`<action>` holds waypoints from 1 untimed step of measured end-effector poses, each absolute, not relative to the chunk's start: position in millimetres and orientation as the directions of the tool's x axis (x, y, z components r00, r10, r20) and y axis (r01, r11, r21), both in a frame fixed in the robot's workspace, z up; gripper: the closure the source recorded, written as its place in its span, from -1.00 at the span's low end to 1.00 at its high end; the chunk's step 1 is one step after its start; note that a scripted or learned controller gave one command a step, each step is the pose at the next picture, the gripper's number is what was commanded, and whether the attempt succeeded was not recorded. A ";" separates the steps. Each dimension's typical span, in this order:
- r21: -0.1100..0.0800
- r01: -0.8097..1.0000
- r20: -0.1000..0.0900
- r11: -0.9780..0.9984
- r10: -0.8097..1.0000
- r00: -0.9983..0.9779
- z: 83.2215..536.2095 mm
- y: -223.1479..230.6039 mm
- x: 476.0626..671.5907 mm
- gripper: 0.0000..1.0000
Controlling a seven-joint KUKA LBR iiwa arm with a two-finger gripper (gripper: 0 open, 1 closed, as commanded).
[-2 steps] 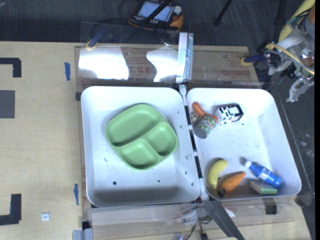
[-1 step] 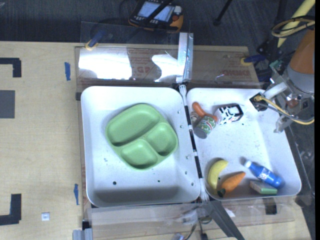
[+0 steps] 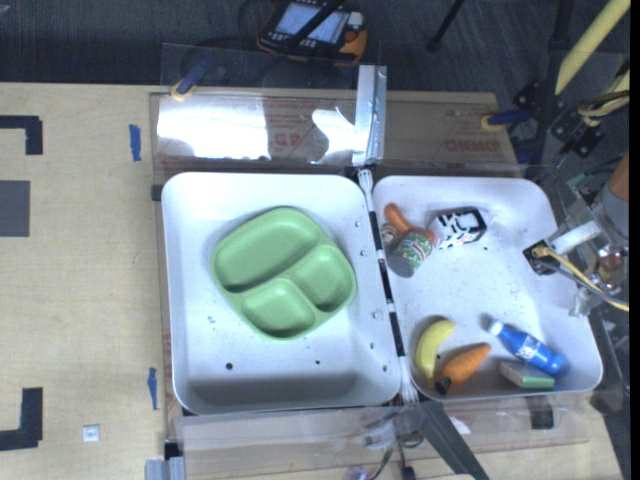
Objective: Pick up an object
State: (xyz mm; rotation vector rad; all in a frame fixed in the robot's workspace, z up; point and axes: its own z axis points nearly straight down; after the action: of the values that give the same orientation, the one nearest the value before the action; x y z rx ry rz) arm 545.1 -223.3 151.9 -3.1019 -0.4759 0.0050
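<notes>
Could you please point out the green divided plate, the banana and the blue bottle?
green divided plate (image 3: pixel 285 270): camera view, centre ridge.
banana (image 3: pixel 432 345): camera view, middle of peel.
blue bottle (image 3: pixel 530 349): camera view, body.

A green divided plate (image 3: pixel 284 270) lies in the left white bin (image 3: pixel 190 208). At twelve o'clock, beyond the table (image 3: pixel 80 268), a handheld control pendant (image 3: pixel 310 26) rests on the floor.

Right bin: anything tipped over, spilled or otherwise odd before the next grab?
Nothing spilled or visibly damaged. In the right bin, the small can and the blue bottle lie on their sides. The carrot rests against the banana. The green divided plate sits askew in the left bin.
</notes>
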 end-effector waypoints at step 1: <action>-0.001 0.203 -0.002 -0.979 0.203 0.979 140.6 -183.4 658.6 -1.00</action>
State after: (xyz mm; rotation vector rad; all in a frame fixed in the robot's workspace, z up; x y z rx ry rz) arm 658.6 -183.4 140.6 -3.1240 -0.3201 0.0026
